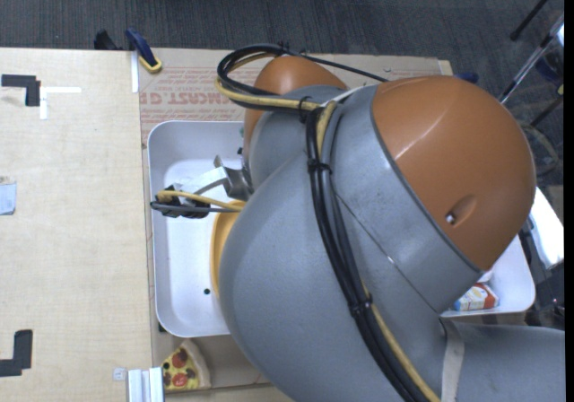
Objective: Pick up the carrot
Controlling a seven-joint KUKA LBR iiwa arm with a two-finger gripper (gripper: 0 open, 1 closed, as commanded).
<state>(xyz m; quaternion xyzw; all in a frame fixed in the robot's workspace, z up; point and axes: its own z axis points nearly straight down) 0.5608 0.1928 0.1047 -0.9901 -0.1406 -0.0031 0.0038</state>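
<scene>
Grey arm (359, 239) looms over the left white bin (179, 284)

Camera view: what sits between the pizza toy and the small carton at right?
The arm's grey link covers that stretch, hiding the bench beneath, in the camera view.

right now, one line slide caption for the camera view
KUKA arm leans over the left white bin, hiding most of its contents; the carrot cannot be made out.
</scene>
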